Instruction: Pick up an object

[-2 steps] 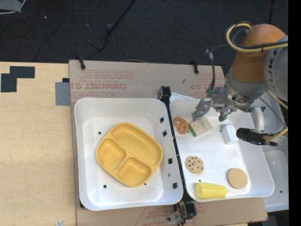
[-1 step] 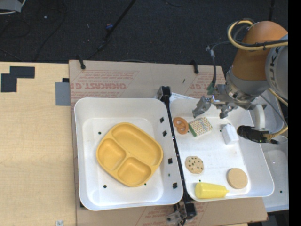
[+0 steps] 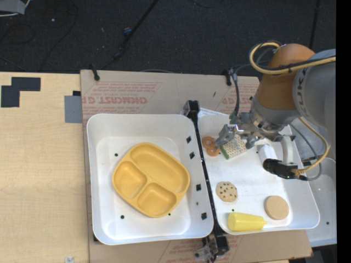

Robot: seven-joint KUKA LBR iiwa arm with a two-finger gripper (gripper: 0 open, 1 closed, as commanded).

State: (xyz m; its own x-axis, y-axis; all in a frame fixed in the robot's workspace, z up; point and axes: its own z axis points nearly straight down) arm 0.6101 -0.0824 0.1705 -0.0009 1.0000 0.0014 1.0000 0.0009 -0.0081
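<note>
Waffle (image 3: 235, 148) lies in the right bin (image 3: 307, 223), near its back-left corner, just beside a pretzel (image 3: 209, 144) and under the gripper (image 3: 237, 136). We cannot tell how far the gripper is spread or whether it has anything. We judge the waffle light, flat and stiff; take it across its short edges.

A single fixed camera looked down at a slant from above the bench (image 3: 44, 163), far enough off to take in both white bins: the left bin (image 3: 104, 130) and the right bin (image 3: 307, 212). The arm (image 3: 285, 86) entered from the frame's right side.
</note>
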